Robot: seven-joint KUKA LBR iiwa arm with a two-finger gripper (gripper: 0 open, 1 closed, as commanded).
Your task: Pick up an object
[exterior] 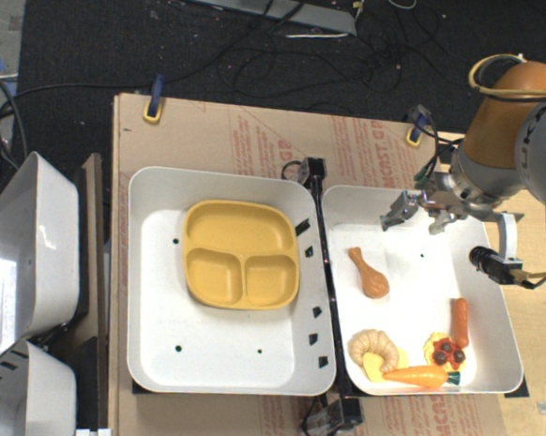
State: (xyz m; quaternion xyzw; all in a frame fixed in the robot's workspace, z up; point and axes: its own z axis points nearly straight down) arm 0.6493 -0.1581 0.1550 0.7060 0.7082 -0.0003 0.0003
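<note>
The right white bin (420, 262) holds toy food: a brown drumstick (368, 273) near its middle left, a croissant (374, 345) at the front, an orange carrot (415, 374) along the front edge, a red sausage (460, 320) at the right, and a yellow piece with dark berries (445, 352). My gripper (416, 212) hangs over the bin's back part, above and right of the drumstick, its two fingers spread apart with nothing between them.
The left white bin (150, 344) carries a yellow three-compartment plate (242, 254). Black clips run down the divider between the bins. Two clamps sit at the bench's back edge. Other white bins stand at the far left.
</note>
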